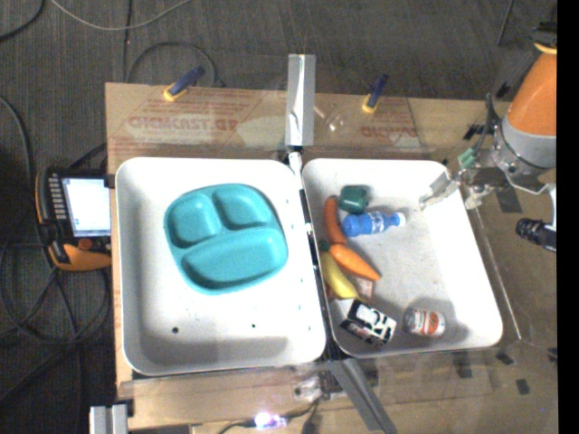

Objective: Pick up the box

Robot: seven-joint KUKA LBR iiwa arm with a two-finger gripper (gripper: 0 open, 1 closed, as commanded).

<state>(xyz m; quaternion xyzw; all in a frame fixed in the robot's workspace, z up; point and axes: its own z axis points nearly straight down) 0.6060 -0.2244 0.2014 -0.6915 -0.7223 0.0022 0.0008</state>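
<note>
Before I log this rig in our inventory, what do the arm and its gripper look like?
The arm enters at the right edge, with a broad orange band above a light grey wrist ring. Below it sits dark, blocky hardware with a small green spot beside it. The gripper is slim, pale metal, tapering to thin fingers over the right bin. A separate black part shows lower down by the right edge.

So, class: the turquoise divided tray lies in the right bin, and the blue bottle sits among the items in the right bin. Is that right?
Not quite. The camera view shows the turquoise divided tray in the left bin, not the right one. The rest stands: the blue bottle sits among the items in the right bin.
</note>
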